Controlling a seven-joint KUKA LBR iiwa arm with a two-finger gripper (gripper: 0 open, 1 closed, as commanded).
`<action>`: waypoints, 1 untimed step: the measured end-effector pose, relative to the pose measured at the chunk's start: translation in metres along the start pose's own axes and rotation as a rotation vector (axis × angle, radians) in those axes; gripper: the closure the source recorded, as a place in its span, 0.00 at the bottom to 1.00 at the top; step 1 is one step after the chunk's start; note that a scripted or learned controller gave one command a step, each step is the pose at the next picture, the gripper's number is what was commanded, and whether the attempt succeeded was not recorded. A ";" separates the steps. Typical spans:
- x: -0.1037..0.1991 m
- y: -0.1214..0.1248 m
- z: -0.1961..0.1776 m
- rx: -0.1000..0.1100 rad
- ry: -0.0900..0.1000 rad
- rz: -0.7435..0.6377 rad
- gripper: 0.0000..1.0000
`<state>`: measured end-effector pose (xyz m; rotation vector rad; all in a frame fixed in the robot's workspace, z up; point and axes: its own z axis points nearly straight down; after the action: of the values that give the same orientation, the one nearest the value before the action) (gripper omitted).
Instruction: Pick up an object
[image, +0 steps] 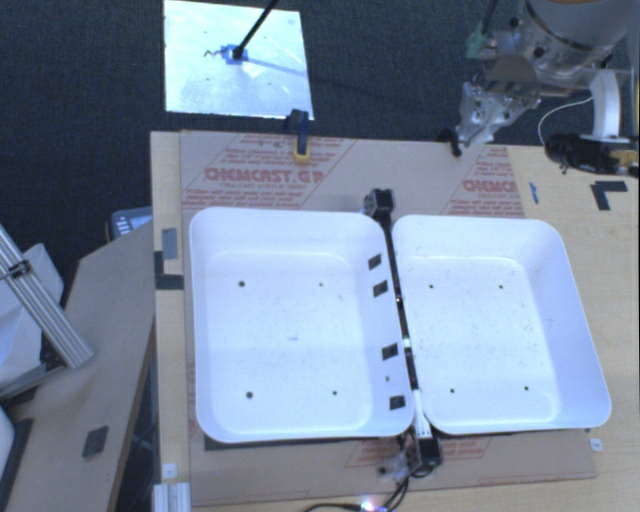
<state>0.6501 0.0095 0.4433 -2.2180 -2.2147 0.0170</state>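
From the camera view, the gripper (470, 128) hangs beyond the right bin (573, 300); can't tell how its tips are set. No object visible in the bins below them, so picking looks unstarted.

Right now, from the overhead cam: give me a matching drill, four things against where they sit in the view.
Things:
1. gripper
2. left bin
3. right bin
4. yellow clamp

Places:
A. lower right of the bench
B. top right, above the bench's far edge
C. far edge of the bench, left of centre
D. lower left of the bench

Pairs: 1-B, 2-D, 3-A, 4-C
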 end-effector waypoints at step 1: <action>0.061 0.002 0.107 -0.013 0.003 -0.004 1.00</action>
<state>0.6511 0.0706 0.3366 -2.2185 -2.2243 -0.0015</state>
